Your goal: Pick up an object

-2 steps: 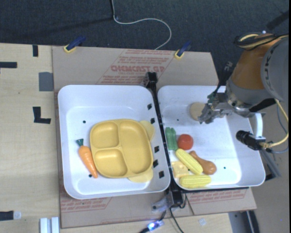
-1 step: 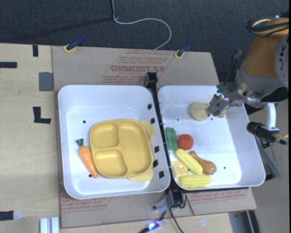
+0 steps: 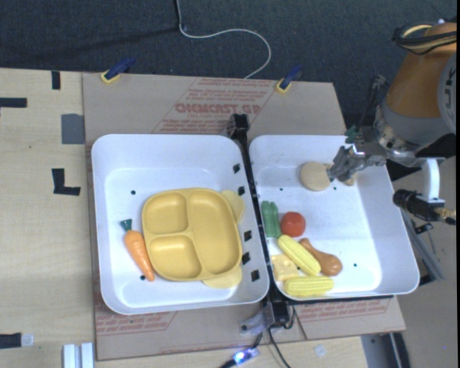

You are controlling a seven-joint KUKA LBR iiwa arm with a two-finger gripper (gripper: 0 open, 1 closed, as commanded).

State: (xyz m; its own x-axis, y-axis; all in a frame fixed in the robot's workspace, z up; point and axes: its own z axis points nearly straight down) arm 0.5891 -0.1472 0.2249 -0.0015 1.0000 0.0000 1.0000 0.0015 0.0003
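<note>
Bins sat side by side on the cardboard-covered bench [image 3: 207,102] in your one overhead view, and I took the right bin [image 3: 391,244] as the landmark for everything else. Inside it, near its far wall, lay a beige round object [image 3: 314,176], and your gripper [image 3: 343,167] hung just beside that object on the arm's side; you could not tell from this angle how its jaws stood or whether they touched it. Nearer the bin's left wall lay a green vegetable [image 3: 271,219] with a red tomato [image 3: 293,224] just beside it. Toward the bin's near wall lay two yellow corn cobs [image 3: 299,255] and a brown drumstick [image 3: 323,260]. The left bin [image 3: 107,167], touching the right bin's left wall, held a yellow divided plate [image 3: 192,232] with an orange carrot [image 3: 138,254] beside it.
</note>
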